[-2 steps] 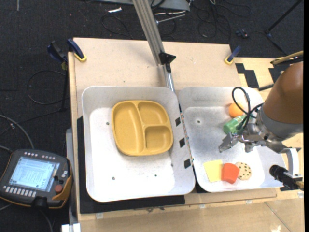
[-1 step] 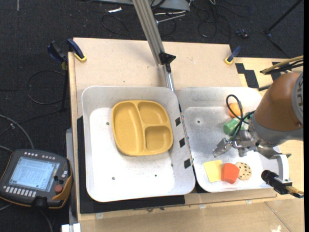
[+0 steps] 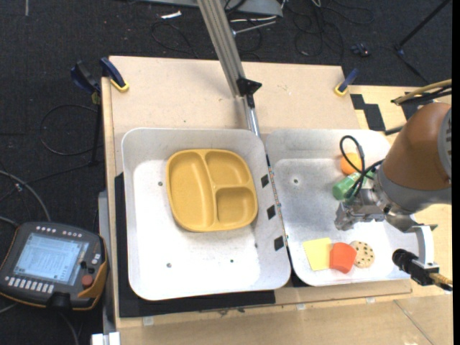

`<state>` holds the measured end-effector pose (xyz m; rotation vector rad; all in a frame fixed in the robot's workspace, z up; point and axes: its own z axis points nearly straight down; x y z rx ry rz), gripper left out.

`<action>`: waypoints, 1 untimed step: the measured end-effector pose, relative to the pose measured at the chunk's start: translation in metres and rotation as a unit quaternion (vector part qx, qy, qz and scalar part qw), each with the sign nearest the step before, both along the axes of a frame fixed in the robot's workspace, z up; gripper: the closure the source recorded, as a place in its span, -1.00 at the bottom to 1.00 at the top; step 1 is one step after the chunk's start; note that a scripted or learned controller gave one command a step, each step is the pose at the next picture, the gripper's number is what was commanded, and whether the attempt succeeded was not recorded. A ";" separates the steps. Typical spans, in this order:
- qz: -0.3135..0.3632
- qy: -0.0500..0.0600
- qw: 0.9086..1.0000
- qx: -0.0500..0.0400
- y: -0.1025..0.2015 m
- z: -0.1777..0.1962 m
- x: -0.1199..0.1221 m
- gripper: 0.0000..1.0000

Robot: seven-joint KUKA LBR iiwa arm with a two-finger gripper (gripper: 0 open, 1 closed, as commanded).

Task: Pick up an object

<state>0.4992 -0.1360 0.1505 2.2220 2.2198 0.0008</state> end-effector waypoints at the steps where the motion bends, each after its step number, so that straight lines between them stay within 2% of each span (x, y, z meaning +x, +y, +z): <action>1: 0.002 -0.002 1.000 -0.001 -0.008 0.046 0.004 1.00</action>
